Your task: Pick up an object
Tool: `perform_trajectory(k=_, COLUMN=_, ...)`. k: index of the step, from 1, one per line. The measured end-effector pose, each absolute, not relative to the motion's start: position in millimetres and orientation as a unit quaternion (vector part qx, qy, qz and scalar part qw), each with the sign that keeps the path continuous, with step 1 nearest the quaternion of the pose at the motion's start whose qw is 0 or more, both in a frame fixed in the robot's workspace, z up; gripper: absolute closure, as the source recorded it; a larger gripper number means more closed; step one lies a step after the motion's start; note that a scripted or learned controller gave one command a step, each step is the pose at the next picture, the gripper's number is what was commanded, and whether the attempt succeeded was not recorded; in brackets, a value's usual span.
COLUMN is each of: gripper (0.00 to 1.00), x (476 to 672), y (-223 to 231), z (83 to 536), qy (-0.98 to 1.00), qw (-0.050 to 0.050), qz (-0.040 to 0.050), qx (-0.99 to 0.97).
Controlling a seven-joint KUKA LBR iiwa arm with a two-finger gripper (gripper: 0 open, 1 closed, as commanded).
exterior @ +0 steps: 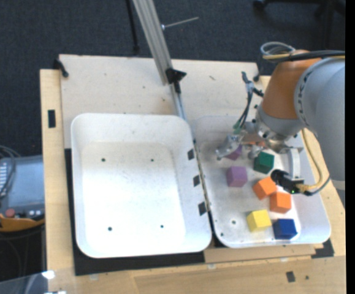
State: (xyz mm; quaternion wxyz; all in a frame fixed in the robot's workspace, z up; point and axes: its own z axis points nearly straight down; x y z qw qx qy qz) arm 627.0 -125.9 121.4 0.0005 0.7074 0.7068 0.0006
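My gripper (229, 149) hangs low over the upper left part of the right bin (306, 234), reaching in from the right under the grey and orange arm (287, 97). A small patch of purple (233, 155) shows right beneath it; I cannot tell whether that is a block in its grasp. A purple block (237, 176) lies just below the gripper, apart from it. A green block (264, 162) sits to the gripper's right. Further toward the front lie two orange blocks (265, 187) (281, 201), a yellow block (259, 219) and a blue block (285, 228).
The left bin (134, 185) stands beside the right one, the two rims meeting near the middle. A slanted aluminium post (156, 35) rises behind the bins. A black cable with a green light (290, 185) hangs from the wrist over the blocks.
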Motion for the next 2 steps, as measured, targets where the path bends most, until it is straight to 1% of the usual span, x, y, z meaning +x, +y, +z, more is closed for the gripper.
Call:
perform_trajectory(k=1, gripper=1.00, x=627.8, y=-127, z=131, qy=0.705, qw=0.001, qz=0.0014, qx=0.709)
perform_trajectory(k=2, gripper=1.00, x=626.4, y=-132, z=176, qy=0.705, qw=0.003, qz=0.0015, qx=0.709)
